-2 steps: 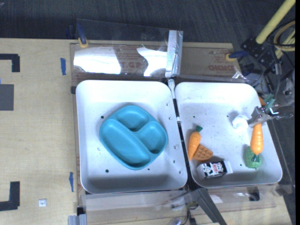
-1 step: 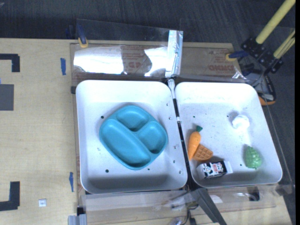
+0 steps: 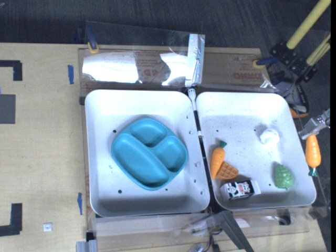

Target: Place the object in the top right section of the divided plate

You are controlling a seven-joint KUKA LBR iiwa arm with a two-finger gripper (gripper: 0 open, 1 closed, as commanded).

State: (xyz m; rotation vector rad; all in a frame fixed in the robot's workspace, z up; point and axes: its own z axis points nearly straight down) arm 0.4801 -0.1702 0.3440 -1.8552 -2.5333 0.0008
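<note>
At the far right edge the gripper [image 3: 318, 126] pokes in over the right bin's [image 3: 247, 106] rim. An orange carrot-shaped piece [image 3: 313, 150] hangs directly beneath it, but whether it's gripped, I can't tell. The blue divided plate [image 3: 149, 152] sits well away in the left bin [image 3: 100, 140]. A carrot [image 3: 217, 159], a green lump [image 3: 283, 176], a white blob [image 3: 270, 136] and a small carton [image 3: 240, 189] lie in the right bin. The bench [image 3: 42, 140] is pale wood, with dark carpet [image 3: 157, 4] beyond.
</note>
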